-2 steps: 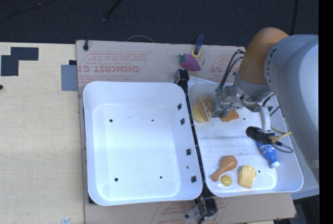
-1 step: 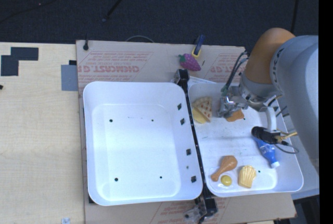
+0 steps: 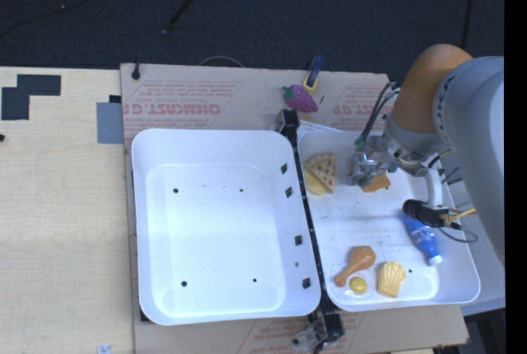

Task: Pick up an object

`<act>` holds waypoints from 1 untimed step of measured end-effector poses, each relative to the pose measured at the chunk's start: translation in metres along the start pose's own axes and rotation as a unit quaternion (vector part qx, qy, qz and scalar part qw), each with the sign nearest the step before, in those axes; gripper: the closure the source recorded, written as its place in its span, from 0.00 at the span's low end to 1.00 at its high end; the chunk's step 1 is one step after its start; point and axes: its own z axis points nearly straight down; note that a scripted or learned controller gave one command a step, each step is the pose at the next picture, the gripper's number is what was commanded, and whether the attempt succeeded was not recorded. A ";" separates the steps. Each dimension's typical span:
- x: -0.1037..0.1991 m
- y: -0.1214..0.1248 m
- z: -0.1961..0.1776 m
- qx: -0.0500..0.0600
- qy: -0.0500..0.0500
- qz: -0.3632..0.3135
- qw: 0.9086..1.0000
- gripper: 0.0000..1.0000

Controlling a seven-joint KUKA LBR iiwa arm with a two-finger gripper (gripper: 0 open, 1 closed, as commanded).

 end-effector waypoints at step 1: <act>0.019 0.000 0.001 0.001 0.000 0.000 1.000 1.00</act>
